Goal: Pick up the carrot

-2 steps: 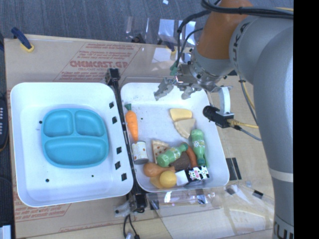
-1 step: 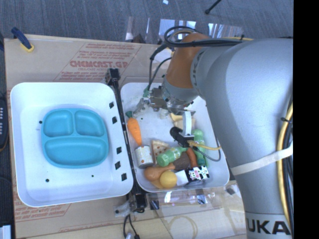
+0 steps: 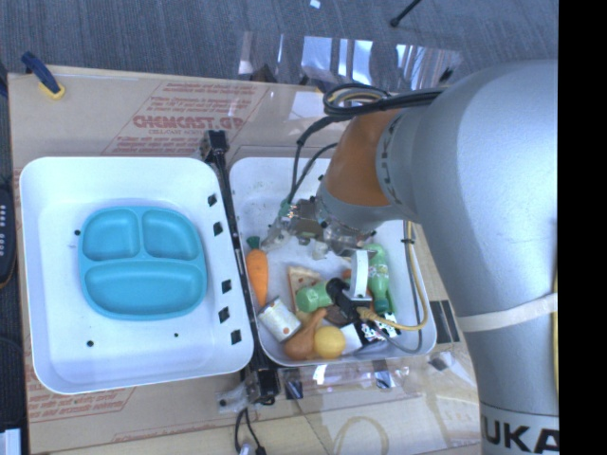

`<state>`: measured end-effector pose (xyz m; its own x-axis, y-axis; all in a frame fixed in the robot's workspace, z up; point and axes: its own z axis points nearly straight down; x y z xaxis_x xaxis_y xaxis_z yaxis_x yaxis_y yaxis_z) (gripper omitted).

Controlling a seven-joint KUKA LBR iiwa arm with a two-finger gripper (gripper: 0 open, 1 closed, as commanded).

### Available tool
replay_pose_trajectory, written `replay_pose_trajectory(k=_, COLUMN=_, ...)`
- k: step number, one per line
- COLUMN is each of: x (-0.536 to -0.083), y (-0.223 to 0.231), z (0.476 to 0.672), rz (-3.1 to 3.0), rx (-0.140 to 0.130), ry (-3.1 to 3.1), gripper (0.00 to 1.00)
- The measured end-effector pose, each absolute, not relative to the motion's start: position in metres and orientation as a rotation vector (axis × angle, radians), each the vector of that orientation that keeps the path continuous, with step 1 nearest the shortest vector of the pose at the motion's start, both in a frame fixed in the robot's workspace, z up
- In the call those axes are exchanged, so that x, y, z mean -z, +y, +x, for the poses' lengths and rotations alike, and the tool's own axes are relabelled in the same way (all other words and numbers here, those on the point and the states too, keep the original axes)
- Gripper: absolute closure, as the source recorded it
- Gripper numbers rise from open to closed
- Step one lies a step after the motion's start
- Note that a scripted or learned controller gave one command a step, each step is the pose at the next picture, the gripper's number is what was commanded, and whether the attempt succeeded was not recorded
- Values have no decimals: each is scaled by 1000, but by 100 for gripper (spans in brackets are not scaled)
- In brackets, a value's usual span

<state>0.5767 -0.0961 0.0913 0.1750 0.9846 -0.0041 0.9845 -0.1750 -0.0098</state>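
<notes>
So we've got the carrot [image 3: 257,274] lying along the left edge of the right bin [image 3: 248,183], center of the frame, pointing down, beside the other toy food. The gripper [image 3: 308,224] hangs over that bin just up and right of it, not touching it. Can't tell how wide its pincer is. Left bin [image 3: 43,254] has a blue plate [image 3: 142,261].

A blue divided plate [image 3: 142,261] lies in the middle of the left bin [image 3: 38,282]. In the right bin [image 3: 248,183], toward its near edge, sit a white cylinder [image 3: 279,319], a yellow lemon [image 3: 329,341], a green block [image 3: 312,299] and a green bottle [image 3: 380,281].
</notes>
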Motion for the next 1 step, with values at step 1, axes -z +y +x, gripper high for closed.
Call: replay_pose_trajectory(k=1, x=-92, y=-92, z=477, rz=-2571, rx=-3, ry=-1800, gripper=0)
